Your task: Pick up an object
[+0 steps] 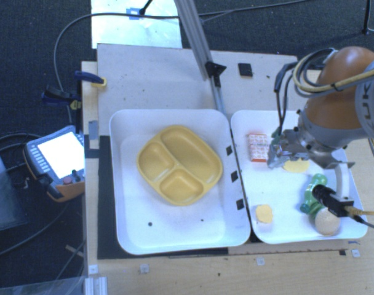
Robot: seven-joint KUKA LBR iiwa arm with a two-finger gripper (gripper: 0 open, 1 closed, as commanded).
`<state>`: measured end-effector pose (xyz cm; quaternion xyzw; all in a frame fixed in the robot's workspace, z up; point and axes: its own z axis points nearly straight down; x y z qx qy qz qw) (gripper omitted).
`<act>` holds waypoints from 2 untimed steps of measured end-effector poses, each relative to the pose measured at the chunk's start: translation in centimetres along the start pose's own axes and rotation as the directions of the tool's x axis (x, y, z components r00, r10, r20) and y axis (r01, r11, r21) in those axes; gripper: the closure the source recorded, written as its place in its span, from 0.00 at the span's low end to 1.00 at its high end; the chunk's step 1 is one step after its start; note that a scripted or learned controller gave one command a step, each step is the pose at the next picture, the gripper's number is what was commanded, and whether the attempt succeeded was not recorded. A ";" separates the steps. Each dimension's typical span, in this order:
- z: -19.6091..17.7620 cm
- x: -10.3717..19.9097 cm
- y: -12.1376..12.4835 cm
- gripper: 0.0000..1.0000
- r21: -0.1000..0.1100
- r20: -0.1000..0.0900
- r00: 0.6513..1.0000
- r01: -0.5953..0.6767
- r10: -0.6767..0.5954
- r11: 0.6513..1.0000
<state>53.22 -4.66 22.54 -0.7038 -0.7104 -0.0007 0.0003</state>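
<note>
Gripper (278,155) just beside red-white packet (258,147); near right bin (298,233) centre.

A divided tray (179,163) lies in the left bin (128,226). In the right bin (248,183), a packet (258,147) lies behind a small disc (264,213), left of the claw (278,156).

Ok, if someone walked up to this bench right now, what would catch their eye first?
Probably the yellow divided tray, lying alone in the middle of the left bin. Next, the grey arm's orange band over the right bin, with the gripper low beside a small red-and-white packet. Small items dot that bin: a yellow disc, a green piece and a beige ball.
</note>
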 end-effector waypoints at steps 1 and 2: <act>1.0 5.0 -0.7 1.00 0.000 -0.001 1.000 0.000 0.000 1.000; 1.4 10.9 -1.9 1.00 0.001 -0.001 1.000 0.001 -0.001 1.000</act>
